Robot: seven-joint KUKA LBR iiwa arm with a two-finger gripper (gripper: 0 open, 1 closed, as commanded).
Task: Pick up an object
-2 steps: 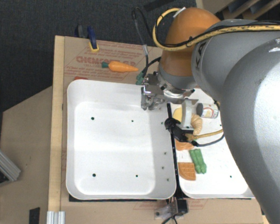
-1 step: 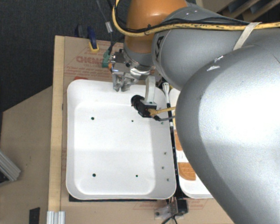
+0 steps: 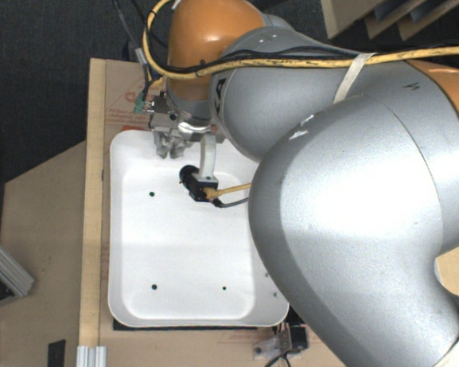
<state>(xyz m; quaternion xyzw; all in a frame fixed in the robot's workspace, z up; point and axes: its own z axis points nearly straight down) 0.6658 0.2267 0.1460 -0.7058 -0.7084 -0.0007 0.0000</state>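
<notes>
the gripper (image 3: 170, 146) hangs at the upper left of the frame, over the top end of the white bin (image 3: 180, 286). whether it is released or clenched cannot be told from here.

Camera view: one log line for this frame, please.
arm: reaching in from right | gripper: at far-left corner of white bin | grasp: not confirmed | status: pick pending
</notes>
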